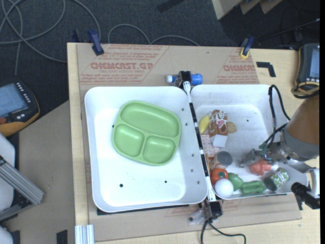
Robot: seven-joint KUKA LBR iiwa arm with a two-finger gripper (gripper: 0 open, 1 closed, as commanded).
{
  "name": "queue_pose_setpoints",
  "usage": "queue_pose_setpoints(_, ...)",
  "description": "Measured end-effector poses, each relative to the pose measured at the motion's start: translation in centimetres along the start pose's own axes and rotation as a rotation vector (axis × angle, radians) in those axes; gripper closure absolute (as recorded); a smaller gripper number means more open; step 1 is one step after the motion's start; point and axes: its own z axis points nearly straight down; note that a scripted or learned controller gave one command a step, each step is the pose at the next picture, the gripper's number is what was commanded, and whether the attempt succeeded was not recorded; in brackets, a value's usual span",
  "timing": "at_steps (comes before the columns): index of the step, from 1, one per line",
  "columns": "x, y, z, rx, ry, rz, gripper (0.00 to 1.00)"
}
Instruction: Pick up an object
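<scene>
My gripper (260, 160) is low in the right bin (238, 98), near its right front corner, with the grey and orange arm (304, 128) above it. A red-orange object (261, 168) lies directly under the gripper, partly hidden by it. Just right of that is a small green-labelled can (278, 178). Along the bin's front lie a green vegetable-shaped toy (247, 185), a white ball (223, 188) and a red tomato-like toy (218, 175). A grey disc (224, 158), a brown and white packet (220, 123) and a yellow piece (204, 124) sit toward the bin's left side.
The left bin (101, 187) holds a green divided plate (146, 132). A black divider (197, 136) runs between the bins. A black cable (277, 111) loops over the right bin's right wall. Blue clamps (95, 41) grip the bench's back edge.
</scene>
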Motion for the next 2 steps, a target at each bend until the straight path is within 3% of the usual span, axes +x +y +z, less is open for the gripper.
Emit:
queue_pose_setpoints(1, 0.0, 0.1, -1.1, -0.004, -0.001, 0.000, 1.00)
queue_pose_setpoints(2, 6.0, 0.1, -9.9, -0.004, -0.001, -0.002, 1.00)
